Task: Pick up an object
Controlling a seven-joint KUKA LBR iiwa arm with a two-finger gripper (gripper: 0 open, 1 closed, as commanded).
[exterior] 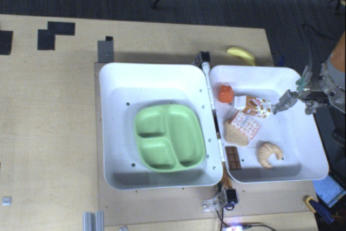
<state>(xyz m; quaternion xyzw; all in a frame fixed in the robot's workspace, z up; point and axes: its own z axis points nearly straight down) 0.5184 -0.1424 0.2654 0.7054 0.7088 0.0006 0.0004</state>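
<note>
While the arm [334,76] reaches in from the right edge of the camera view, its gripper [296,99] hangs over the upper right part of the right bin [311,167]. One slender finger [282,102] slants down and to the left, its tip close to the packet; whether the claw is spread or pressed together cannot be told from this angle, and nothing is seen between the fingers.

Right bin contents: an orange-red object [225,93] near the upper left corner; a small printed packet [257,107] just right of it; a checked pink-and-tan piece [243,129] below the packet and touching it; a croissant [268,153] lower right, apart from the rest; a dark chocolate bar [233,157] against the left wall near the lower corner.

Left bin [116,116]: a green divided plate [168,137] lying flat near the centre.

On the bench [48,127], a banana [241,54] lies just beyond the upper rim of the right bin.
</note>
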